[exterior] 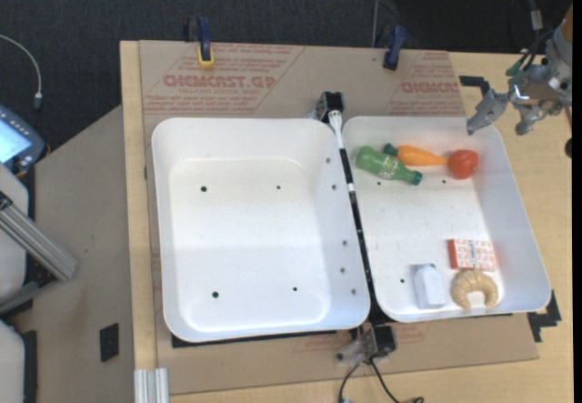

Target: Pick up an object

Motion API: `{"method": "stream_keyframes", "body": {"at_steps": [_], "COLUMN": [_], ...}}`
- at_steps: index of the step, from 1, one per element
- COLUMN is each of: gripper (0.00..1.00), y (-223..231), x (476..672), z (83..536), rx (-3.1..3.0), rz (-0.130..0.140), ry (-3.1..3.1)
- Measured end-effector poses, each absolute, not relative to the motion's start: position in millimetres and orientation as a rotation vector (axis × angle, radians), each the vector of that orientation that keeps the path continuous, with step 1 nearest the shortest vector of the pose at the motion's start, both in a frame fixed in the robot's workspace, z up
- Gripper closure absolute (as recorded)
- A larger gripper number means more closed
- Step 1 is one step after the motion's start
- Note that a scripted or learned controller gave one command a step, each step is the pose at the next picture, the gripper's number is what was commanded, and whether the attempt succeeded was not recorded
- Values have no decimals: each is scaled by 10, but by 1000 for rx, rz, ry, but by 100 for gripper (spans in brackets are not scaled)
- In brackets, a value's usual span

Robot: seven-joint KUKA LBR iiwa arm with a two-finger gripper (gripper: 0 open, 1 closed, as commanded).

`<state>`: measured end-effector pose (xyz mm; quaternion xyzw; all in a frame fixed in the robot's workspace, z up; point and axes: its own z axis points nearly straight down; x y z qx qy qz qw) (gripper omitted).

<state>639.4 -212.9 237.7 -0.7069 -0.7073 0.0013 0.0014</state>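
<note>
My gripper (502,123) hangs at the far right, above the back right corner of the right bin (514,201); its fingers (479,119) are spread open with nothing between them. In that bin's back part lie a green bottle (387,165), an orange carrot (420,156) and a red tomato (462,164), in a row just left of and below the gripper. Near the bin's front lie a red and white packet (472,254), a croissant (476,288) and a small white object (427,285).
The left bin (245,228) stands beside the right one on a brown board (273,74). Two clamps (205,39) (394,46) hold the board's back edge. A black latch (331,107) sits between the bins at the back.
</note>
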Motion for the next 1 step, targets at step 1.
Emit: {"method": "stream_keyframes", "body": {"at_steps": [1], "gripper": [0], "y": [-1674], "x": [6660], "z": [1003], "rx": [-2207], "rz": [3], "ry": [-2218]}}
